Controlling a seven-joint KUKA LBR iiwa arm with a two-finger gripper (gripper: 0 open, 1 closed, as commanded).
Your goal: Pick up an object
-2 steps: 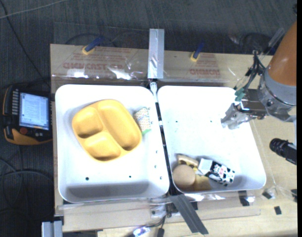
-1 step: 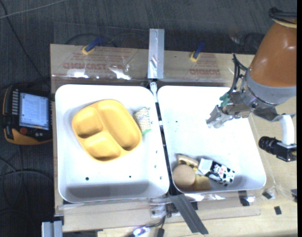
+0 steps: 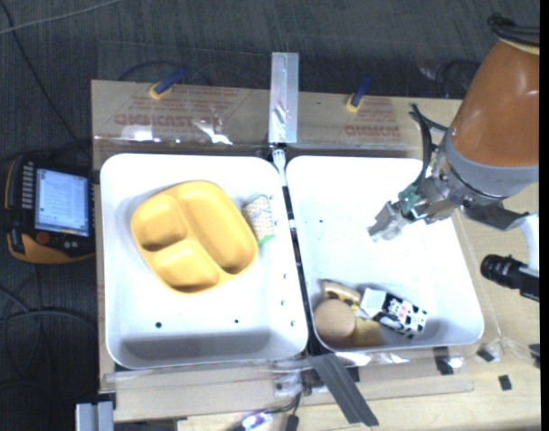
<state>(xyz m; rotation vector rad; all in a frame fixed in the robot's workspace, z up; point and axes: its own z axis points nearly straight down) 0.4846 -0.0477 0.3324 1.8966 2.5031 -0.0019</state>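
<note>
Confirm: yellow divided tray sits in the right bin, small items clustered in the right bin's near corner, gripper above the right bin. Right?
Not quite. The yellow divided tray sits in the left bin, as the camera view shows. The rest holds: small items in the right bin, gripper above it.

Two bins, one yellow tray, three small objects

Dark grey carpet with loose cables surrounds the wooden bench.
</note>
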